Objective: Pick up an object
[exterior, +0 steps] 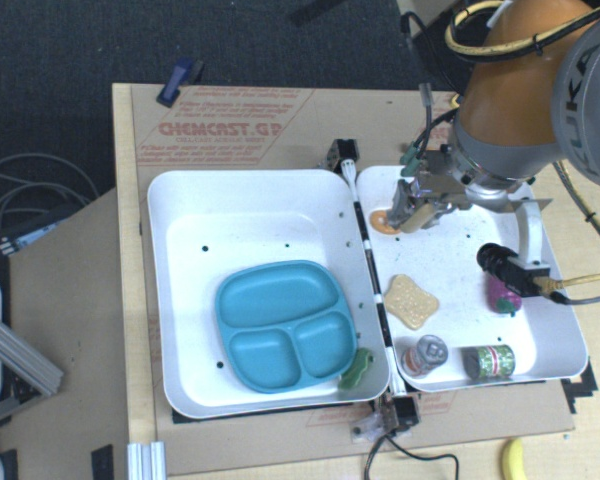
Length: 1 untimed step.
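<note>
Pincer (412,211) hangs low in the right bin (555,308), fingers pointing down; whether they are spread or clenched cannot be told. Just left of it, touching or nearly so, lies an orange disc (382,222). Below it rests a cracker (411,301).

Position: we look from one fixed camera set above the bench.
Direction: our view tilts downward at a slant, taking in the shallow white left bin (180,298) and the shallow white right bin (565,333) side by side.
Nearness: we sit far enough back to see the tan cardboard bench top (130,218) and dark carpet floor (70,38) beyond it.
Entry side: the grey arm with its orange band (525,53) reaches in from our right.
</note>
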Tool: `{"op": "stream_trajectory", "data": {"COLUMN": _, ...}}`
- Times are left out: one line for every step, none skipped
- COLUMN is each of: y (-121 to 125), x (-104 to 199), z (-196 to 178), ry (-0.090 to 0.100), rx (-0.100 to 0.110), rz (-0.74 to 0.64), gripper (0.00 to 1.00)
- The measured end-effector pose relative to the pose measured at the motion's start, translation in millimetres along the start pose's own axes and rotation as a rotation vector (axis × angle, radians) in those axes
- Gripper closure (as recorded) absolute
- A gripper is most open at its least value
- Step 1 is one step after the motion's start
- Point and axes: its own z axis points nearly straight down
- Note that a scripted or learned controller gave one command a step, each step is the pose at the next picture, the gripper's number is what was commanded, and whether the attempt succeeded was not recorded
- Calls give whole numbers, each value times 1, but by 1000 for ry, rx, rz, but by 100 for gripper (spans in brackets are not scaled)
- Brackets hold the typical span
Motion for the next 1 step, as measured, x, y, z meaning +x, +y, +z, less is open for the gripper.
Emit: {"op": "stream_trajectory", "data": {"y": 10, "x": 42, "z": 10, "ry": 0, "rx": 1, "rz": 1, "gripper": 100}}
